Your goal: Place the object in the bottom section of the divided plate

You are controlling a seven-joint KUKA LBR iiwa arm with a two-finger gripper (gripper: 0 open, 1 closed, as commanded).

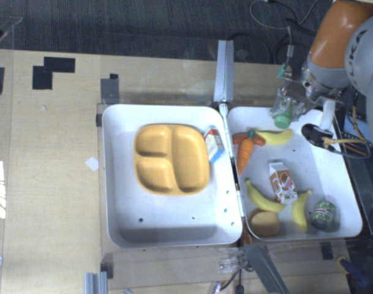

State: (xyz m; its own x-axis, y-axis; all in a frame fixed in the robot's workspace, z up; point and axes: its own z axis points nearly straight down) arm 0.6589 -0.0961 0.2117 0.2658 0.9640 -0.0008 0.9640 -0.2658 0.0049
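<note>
My tool (288, 106), whose grip state I cannot tell, hangs far from the yellow divided plastic plate (172, 158), risking a misplaced drop.

**Two bins side by side, gripper over the right bin's far edge**

The gripper (291, 103) hangs at the far edge of the right bin (342, 164). The left bin (116, 182) lies well to its left and holds the divided plate (172, 158), with a small carton (214, 144) touching the plate's right rim. Just nearer than the jaws lie a banana (275, 138) and a carrot (244, 152), touching. Nearer again stands a juice box (283, 182), between two more bananas (263, 198). Nearest the front edge sit a bun (265, 223) and, right of it, a can (324, 214).
</note>
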